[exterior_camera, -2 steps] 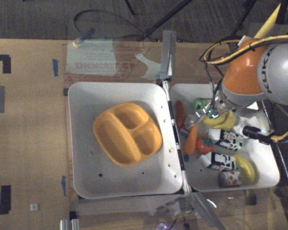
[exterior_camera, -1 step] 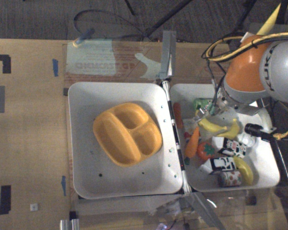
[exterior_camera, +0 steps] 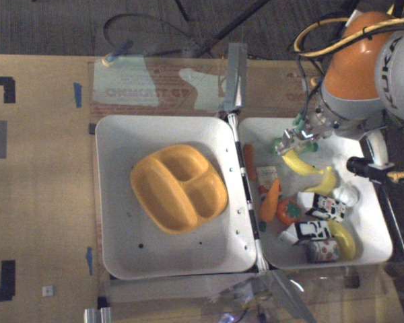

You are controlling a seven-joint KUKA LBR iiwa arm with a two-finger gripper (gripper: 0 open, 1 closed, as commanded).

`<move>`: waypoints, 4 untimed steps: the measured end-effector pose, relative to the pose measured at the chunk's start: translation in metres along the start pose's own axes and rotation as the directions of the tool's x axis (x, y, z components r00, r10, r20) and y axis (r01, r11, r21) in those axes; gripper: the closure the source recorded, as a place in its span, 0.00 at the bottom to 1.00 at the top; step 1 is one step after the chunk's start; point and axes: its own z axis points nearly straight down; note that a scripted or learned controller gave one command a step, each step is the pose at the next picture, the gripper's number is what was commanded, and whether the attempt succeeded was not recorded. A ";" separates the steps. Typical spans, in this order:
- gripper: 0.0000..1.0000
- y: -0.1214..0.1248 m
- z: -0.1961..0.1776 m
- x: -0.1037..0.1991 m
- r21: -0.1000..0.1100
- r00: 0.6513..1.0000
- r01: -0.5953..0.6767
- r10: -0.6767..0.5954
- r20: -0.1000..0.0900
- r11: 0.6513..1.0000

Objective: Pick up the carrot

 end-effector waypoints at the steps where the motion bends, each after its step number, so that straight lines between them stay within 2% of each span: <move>1: 1.00 -0.044 -0.009 -0.039 0.004 0.998 -0.065 0.065 -0.002 0.998; 2: 1.00 -0.078 0.089 -0.024 0.002 0.998 0.055 -0.055 -0.002 0.998; 3: 1.00 -0.058 0.103 -0.046 -0.011 0.997 0.076 -0.076 0.005 0.997; 4: 1.00 -0.057 0.092 -0.046 -0.015 0.997 0.075 -0.075 0.008 0.997</move>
